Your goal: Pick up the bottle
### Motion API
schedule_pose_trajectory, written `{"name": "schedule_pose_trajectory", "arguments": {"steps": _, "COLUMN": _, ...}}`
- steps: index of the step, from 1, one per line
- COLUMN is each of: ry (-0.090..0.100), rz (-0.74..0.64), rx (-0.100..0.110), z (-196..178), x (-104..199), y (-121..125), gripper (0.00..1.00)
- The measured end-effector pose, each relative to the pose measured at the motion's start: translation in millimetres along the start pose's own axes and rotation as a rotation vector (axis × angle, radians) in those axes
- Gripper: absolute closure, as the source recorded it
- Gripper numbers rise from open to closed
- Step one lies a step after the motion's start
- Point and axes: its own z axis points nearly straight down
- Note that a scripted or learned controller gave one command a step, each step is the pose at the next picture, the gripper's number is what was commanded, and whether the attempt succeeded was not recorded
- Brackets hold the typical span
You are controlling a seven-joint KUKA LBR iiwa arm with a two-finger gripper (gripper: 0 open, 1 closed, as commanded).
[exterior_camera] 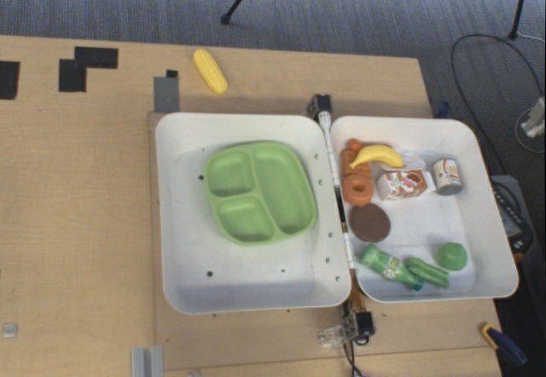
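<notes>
Bottle (386, 264), green with a pale label: lying flat on the floor of the right bin (478, 196), just on the near side of the brown disc (370, 223), close to it and perhaps touching its edge. Not lifted, not gripped, nothing on top of it. Judged from that: task not yet begun, with the whole of it left, namely approach, descent, closing on the body, and lift.

Long axis roughly level with the bin's near wall, starting below the brown disc and running away from it toward the arm's side, dipping slightly nearer the camera as it goes. Far end from the disc meets a second green shape (429, 272), pressed against it or overlapping; hard to say where one stops and the other starts. A small teal spot at that junction, possibly the cap, which would put the neck pointing away from the disc, but too small to be sure.

Probably best gripped across the labelled body, at the end nearest the disc, clear of the green neighbour.

State of the fingers, spread or pressed together: cannot tell.
</notes>
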Motion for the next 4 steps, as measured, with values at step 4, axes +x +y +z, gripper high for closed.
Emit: {"name": "schedule_pose_trajectory", "arguments": {"steps": 4, "ry": 0.006, "rz": 0.159, "rx": 0.007, "z": 70.1, "x": 38.3, "y": 37.7, "gripper": 1.0}}
